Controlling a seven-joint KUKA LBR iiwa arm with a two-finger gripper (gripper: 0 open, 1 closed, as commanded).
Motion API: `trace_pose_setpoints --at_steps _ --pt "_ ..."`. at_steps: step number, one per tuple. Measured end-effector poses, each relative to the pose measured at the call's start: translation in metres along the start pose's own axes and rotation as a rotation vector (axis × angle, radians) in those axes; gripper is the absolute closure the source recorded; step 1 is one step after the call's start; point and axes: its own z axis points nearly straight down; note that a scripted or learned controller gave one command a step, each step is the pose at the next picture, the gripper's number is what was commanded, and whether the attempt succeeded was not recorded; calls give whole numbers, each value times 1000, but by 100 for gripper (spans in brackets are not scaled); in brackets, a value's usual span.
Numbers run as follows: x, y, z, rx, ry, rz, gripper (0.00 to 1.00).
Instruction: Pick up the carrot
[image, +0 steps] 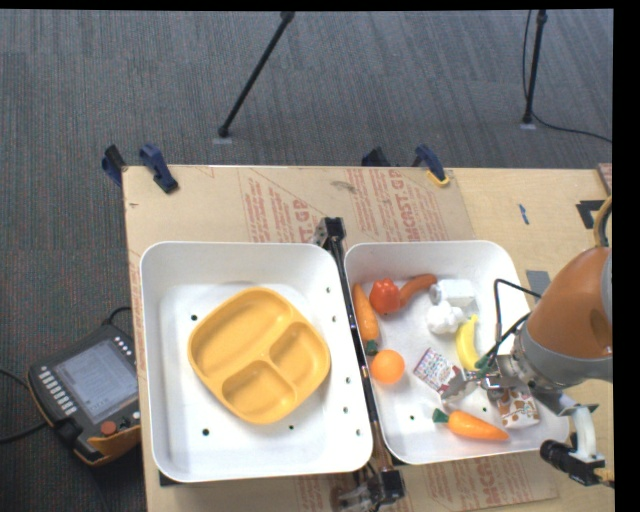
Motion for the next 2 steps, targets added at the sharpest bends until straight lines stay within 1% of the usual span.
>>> trace_pose_setpoints --at_steps 1,2 --pt "65 -1 1 0 -9 4 0" --pt "12 -1 0 -2 -10 6 0"
